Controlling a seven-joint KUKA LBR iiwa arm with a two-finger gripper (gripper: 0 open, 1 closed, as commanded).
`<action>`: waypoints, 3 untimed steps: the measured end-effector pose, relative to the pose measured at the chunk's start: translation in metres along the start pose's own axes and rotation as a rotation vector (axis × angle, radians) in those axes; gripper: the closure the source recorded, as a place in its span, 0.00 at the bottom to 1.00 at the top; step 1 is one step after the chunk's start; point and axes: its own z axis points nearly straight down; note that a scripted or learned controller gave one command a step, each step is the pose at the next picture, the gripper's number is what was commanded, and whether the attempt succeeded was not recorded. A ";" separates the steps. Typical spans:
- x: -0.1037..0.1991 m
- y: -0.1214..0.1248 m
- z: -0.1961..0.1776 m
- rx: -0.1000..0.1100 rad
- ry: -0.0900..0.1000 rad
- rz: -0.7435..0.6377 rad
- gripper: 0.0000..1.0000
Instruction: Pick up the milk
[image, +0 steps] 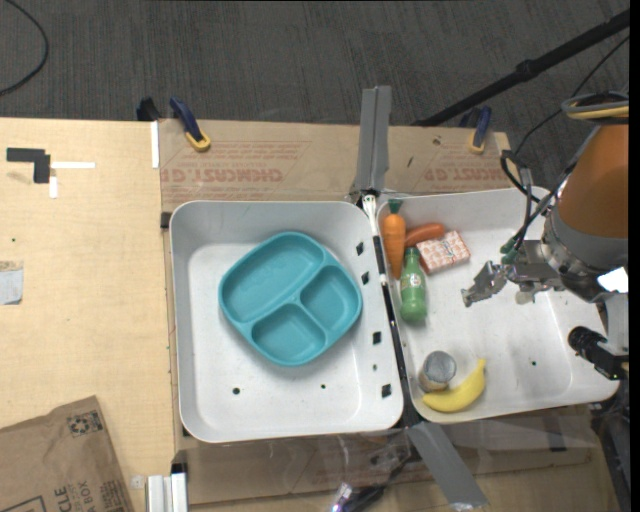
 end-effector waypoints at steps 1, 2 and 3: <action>-0.005 0.002 0.101 -0.012 -0.004 -0.292 0.00; -0.007 0.002 0.092 -0.013 -0.006 -0.288 1.00; 0.021 0.026 -0.095 -0.003 -0.002 -0.209 1.00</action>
